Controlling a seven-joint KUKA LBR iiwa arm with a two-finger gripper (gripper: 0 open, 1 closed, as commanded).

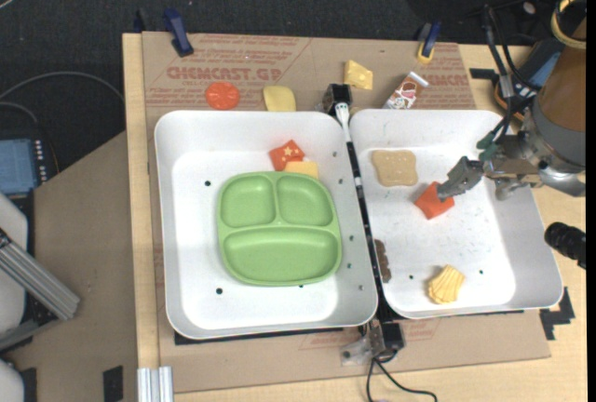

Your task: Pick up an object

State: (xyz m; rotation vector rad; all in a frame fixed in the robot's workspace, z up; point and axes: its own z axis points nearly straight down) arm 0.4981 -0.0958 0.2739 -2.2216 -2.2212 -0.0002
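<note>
At the right of the frame, the gripper is positioned low over the right bin, its dark fingertip touching or just above the upper edge of the orange block. Whether the gripper is open or closed cannot be determined, and no object is visibly held. The block lies near the bin's centre, with a tan toast piece to its upper left and a yellow ridged piece well below. Probable fault: an off-centre contact on the block's corner could push or tip it aside, causing closure on nothing.
</note>
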